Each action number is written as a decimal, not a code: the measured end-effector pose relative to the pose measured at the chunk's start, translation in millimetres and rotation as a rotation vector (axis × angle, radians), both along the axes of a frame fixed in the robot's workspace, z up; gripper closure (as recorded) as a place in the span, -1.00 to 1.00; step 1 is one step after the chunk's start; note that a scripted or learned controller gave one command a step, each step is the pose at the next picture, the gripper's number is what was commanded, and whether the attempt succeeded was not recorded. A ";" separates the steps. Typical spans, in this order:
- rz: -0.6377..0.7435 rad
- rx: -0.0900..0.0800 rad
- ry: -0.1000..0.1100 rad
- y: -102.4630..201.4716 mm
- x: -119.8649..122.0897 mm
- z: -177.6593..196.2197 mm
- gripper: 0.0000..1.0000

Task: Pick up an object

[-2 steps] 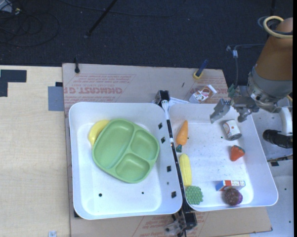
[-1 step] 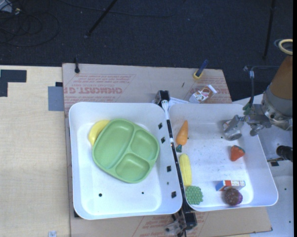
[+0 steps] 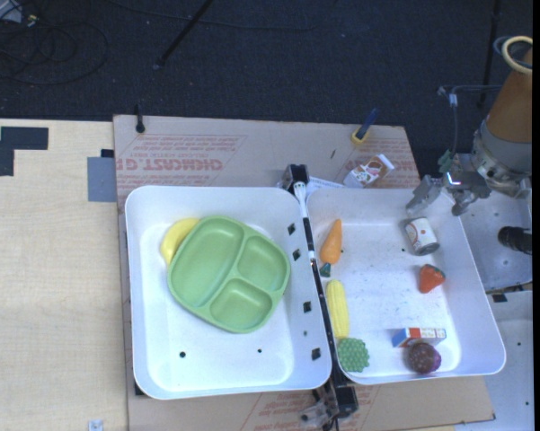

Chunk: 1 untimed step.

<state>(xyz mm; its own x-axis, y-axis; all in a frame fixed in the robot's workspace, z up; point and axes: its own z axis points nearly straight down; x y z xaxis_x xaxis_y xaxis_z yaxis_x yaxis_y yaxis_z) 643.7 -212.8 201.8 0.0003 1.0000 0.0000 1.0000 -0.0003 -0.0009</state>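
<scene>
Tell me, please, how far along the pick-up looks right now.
Nothing looks picked yet. The gripper sits at the right white bin's upper right rim, just above the small white can lying on its side. That can, the orange carrot and the yellow corn cob rest inside. The grasp remains.

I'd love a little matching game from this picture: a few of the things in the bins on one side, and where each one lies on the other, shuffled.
Things:
1. green plate
2. carrot
3. broccoli
4. can

Places:
A. right bin, near corner by the divider
B. right bin, far side, near the gripper
C. left bin, on top of a yellow thing
D. right bin, far end of the divider, above the corn

Pairs: 1-C, 2-D, 3-A, 4-B

The gripper is at the right bin's far right edge; the corn lies along the divider.
</scene>
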 end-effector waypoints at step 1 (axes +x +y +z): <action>0.002 0.000 0.001 1.2 0.2 -16.5 -1.00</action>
<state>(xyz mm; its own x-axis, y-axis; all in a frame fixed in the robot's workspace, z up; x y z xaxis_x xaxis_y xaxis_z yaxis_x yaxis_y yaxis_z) 643.9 -211.6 185.3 -0.0015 1.0000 0.0003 1.0000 0.0015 -0.0023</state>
